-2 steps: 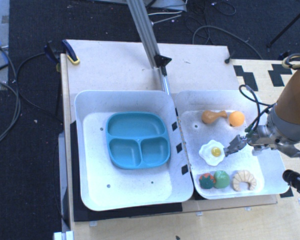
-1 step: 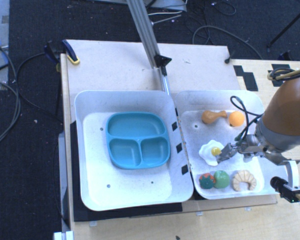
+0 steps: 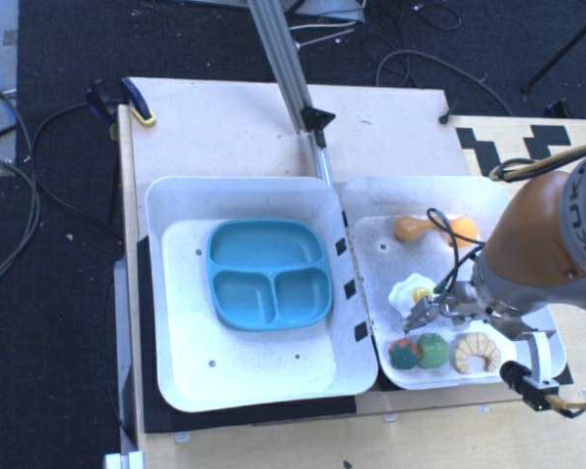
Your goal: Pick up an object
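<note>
In the right bin (image 3: 371,213): hand (image 3: 420,313) is poised over white-and-yellow toy (image 3: 411,289); whether open or closed cannot be told. Green ball (image 3: 433,350) and croissant (image 3: 477,352) lie nearby. Nothing is seen lifted; pickup is judged outstanding.

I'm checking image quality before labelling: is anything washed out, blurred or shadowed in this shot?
Camera view: the right white bin is brightly lit, so the white fried-egg toy nearly blends into it; the divided blue plastic tray reads crisply; the tool looks soft and dark, its detail hard to make out; the arm casts little visible shadow.
</note>
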### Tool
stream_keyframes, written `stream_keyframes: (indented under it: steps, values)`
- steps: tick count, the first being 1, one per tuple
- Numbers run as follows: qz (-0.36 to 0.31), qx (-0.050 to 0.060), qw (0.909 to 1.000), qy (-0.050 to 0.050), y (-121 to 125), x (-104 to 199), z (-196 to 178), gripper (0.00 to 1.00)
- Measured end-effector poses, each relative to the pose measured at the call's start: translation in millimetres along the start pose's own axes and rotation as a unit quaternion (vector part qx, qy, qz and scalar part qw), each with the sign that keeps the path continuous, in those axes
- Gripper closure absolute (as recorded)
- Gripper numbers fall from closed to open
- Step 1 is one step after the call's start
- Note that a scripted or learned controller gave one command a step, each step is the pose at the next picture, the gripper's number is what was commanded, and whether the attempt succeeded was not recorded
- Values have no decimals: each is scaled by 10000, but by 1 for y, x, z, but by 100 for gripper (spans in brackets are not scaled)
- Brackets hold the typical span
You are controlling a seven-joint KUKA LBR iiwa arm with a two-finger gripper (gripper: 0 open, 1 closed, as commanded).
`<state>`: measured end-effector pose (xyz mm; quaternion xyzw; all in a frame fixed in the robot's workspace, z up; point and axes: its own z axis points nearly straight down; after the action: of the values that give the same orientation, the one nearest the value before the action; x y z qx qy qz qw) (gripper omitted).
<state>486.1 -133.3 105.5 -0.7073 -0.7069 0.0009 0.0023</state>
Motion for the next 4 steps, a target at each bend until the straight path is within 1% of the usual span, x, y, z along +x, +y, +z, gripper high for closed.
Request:
stream_keyframes:
  steps: [1,2,3,4]
  values:
    - [5,-27,10000,-12,1,0,12,0]
    - [18,-69,10000,-40,3,-2,0,100]
    - [-18,-39,10000,-13,-1,7,-49,100]
    - [-11,-47,10000,-19,-7,-1,-104,100]
